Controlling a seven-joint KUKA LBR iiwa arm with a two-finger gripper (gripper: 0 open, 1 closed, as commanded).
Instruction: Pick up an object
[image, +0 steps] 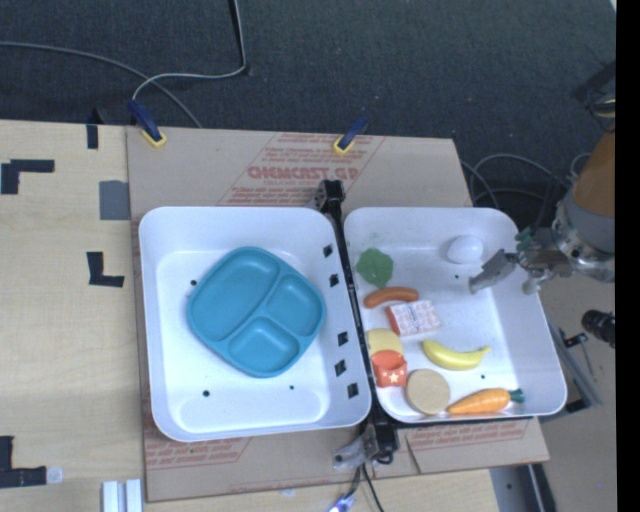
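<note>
White plastic bins sit side by side on the desk (60, 300): the left bin (160, 330) carries a blue divided plate (257, 311), the right bin (535, 340) a loose scatter of smooth toy foods, among them a banana (453, 353), carrot (482, 401), sausage (391, 296), green leaf (375, 265) and white egg (464, 248). My end effector (497, 270) hangs over the right bin's far corner just beside the egg, carrying nothing, presumably poised to choose a target. Its spread I cannot tell at this angle.

Dark carpet floor (400, 70); cardboard sheet (290, 170) on possibly wooden bench (60, 300).
</note>
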